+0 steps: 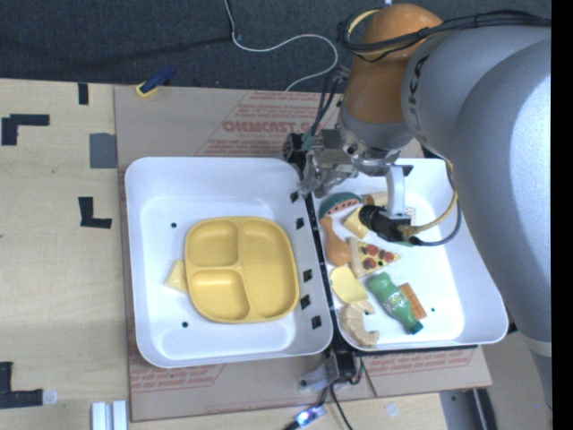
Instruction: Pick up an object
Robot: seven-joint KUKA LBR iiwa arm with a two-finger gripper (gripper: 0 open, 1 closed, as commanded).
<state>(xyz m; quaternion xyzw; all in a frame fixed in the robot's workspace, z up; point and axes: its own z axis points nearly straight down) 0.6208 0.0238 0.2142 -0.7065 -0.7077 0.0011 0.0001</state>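
While the end effector [333, 179] hovers over the right bin's [466, 280] rear left corner, its grip state unclear, toy food [376, 280] lies just beneath along the left wall.

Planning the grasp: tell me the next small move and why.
Probably lower the end effector straight down toward the toy food pile: it hovers over the far end of the right bin, above the pile, with nothing seen between its fingers.
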